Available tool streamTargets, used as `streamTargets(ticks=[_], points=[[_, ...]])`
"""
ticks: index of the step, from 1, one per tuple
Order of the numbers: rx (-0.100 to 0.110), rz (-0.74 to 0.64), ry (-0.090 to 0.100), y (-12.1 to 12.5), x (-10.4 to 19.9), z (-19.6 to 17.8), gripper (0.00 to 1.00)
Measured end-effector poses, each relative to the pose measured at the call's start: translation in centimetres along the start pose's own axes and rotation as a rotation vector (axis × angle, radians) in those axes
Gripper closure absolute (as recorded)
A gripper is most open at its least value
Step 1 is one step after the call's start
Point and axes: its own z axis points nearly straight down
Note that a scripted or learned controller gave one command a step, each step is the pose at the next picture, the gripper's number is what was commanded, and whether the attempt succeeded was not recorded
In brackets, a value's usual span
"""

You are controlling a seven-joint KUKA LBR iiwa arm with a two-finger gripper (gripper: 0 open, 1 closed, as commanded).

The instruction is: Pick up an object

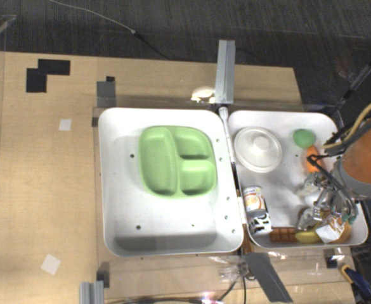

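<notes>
Pale wooden bench point(39, 195), seemingly dark carpet point(172, 11) beyond.

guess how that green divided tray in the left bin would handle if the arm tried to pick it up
The green divided tray looks like moulded plastic, so probably stiff and light for its size. It lies flat and wide in the left bin, so tipping or rolling seems unlikely. Its smooth rounded rims could slip from the pincer, which may need a compartment wall to grip.

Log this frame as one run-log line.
arm: over right bin | pincer: low, near front-right clutter | green tray: left bin | white bowl: untouched | pick: unconfirmed
</notes>
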Motion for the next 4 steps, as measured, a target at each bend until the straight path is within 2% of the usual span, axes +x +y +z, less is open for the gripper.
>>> streamTargets(ticks=[1, 2, 3, 4], points=[[0.000, -0.004, -0.022, 0.2, -0.7, -1.4, 1.00], [0.000, -0.005, -0.021, 0.2, -0.6, -1.4, 0.00], [-0.006, 0.101, 0.003, -0.4, -0.3, 0.0, 0.00], [-0.004, 0.052, 0.000, -1.8, -0.6, 0.1, 0.00]])
